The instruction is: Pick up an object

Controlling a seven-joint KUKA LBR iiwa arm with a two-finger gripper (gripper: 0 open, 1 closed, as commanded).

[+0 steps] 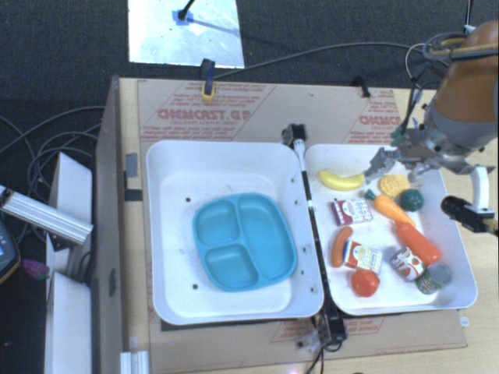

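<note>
The right bin (460, 287) holds several toy foods. Among them are a yellow banana (341, 180), a yellow corn-like piece (393, 184), a green ball (412, 200), a carrot (392, 209) and a small red-and-white box (352, 211). Nearer the front lie an orange sausage (341, 245), a red tomato (364, 283) and an orange bottle (421, 244). My gripper (396, 168) hangs over the bin's far end, just above the corn-like piece and right of the banana. Its fingers are spread open and hold nothing.
A blue divided plate (244, 240) lies in the left bin (168, 178). A small carton (363, 256), a can (407, 264) and a grey lid (438, 275) crowd the right bin's front. A black clamp (294, 135) sits between the bins at the back.
</note>
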